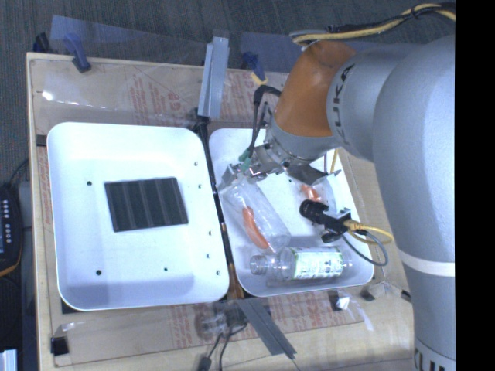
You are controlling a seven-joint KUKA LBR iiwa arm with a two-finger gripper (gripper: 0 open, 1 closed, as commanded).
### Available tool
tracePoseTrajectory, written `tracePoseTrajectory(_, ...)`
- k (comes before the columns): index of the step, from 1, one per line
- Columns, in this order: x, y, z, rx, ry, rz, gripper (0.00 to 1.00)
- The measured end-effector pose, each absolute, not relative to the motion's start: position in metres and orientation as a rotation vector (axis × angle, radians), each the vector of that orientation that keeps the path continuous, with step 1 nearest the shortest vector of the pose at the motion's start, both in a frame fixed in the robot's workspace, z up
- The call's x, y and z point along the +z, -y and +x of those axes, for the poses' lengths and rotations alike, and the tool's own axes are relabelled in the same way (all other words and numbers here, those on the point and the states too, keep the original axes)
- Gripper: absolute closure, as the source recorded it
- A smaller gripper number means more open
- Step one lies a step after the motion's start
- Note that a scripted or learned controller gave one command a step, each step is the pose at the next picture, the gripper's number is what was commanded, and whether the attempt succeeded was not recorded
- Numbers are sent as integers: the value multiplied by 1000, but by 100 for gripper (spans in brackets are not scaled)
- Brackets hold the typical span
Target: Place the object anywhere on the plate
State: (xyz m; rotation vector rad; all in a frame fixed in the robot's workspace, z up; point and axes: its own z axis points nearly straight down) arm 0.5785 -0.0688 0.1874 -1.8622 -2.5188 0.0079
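Note:
A dark grey ridged plate point(147, 203) lies flat in the left white bin point(77, 153). My gripper point(246, 167) hangs low over the upper left part of the right white bin point(232, 141), just above the top end of a clear plastic packet point(259, 215) with an orange stick-shaped piece inside. A clear plastic bottle point(305, 265) with a pale label lies on its side along that bin's front wall. A small orange object point(311, 192) peeks out from under the wrist.
The grey arm with its orange band point(313, 91) covers the right bin's back right part. A grey bar point(213, 76) stands up behind the gap between the bins. Clamps and brackets point(255, 327) sit along the bench's front edge.

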Motion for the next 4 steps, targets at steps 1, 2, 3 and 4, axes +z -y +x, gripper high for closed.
tracePoseTrajectory(1,251,12,608,9,2410,-2008,100)
tracePoseTrajectory(2,208,-42,597,13,2229,-2204,100)
tracePoseTrajectory(3,188,-67,588,10,2439,-1968,100)
tracePoseTrajectory(4,188,-66,588,11,2439,-1969,0)
